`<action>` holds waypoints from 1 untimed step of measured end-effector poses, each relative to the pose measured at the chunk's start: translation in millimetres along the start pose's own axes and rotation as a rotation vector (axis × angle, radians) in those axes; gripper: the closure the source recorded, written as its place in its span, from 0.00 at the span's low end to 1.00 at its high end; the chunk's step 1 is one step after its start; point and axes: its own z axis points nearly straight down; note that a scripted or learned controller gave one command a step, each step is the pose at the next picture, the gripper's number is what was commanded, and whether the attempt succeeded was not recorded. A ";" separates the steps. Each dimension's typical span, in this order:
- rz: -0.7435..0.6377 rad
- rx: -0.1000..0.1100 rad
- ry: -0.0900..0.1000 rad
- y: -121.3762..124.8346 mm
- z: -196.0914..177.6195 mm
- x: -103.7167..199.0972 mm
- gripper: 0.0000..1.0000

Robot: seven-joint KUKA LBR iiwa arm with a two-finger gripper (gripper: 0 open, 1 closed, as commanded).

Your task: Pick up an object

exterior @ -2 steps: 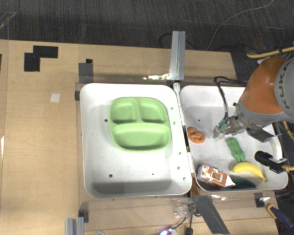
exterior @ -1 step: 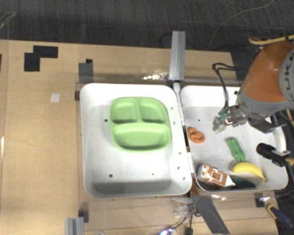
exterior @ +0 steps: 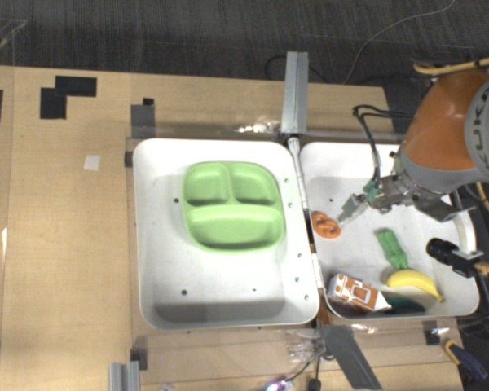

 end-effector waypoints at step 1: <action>-0.065 0.001 0.000 -32.1 23.4 -57.3 0.00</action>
